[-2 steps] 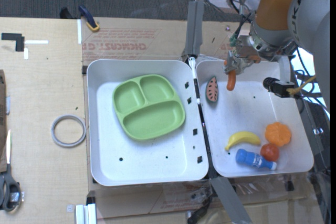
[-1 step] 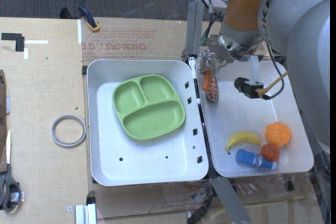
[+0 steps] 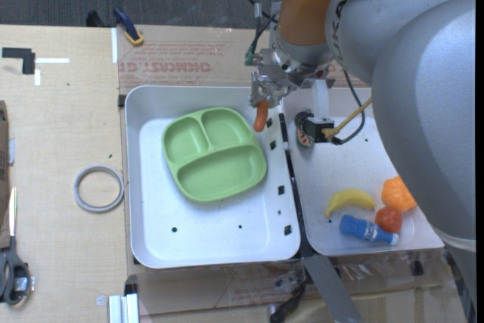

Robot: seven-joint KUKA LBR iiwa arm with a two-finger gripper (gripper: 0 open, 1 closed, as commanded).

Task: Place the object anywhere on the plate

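Observation:
A green divided plate lies in the left white bin. My gripper hangs above the plate's far right corner, near the divide between the two bins. It is shut on a small orange carrot-like object, which hangs upright from the fingers just above the plate's rim.
The right bin holds a yellow banana, a blue bottle, an orange fruit and a red fruit. A tape ring and scissors lie on the bench to the left. The arm covers the upper right.

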